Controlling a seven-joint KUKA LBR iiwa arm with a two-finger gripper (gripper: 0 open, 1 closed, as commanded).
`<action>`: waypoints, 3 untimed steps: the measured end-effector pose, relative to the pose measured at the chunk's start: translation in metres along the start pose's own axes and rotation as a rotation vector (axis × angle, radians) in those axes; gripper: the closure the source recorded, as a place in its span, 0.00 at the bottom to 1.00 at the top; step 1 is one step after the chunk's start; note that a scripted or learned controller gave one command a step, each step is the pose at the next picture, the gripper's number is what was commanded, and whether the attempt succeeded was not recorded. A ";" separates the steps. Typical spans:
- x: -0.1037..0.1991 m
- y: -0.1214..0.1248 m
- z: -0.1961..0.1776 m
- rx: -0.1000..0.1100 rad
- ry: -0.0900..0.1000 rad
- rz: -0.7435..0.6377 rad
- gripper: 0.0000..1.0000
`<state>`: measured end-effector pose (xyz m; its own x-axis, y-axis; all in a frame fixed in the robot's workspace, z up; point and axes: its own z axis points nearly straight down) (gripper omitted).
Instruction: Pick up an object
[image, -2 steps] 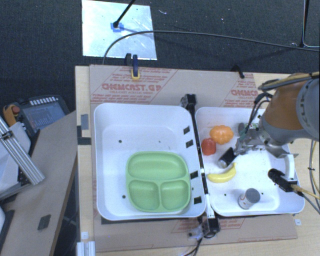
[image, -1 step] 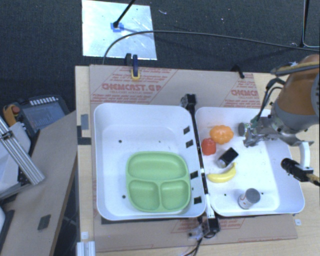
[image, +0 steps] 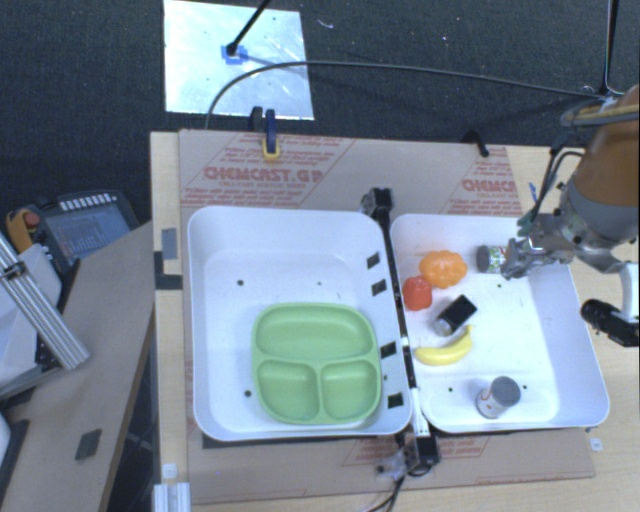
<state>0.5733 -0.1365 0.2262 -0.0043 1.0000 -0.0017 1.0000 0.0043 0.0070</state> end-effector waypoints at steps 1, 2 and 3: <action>0.044 0.012 0.004 0.004 0.003 -0.004 1.00; 0.100 0.019 -0.008 0.004 0.004 -0.006 1.00; 0.148 0.027 -0.014 0.004 0.004 -0.005 1.00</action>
<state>0.6000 0.0114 0.2399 -0.0097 0.9999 0.0025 0.9999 0.0097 0.0029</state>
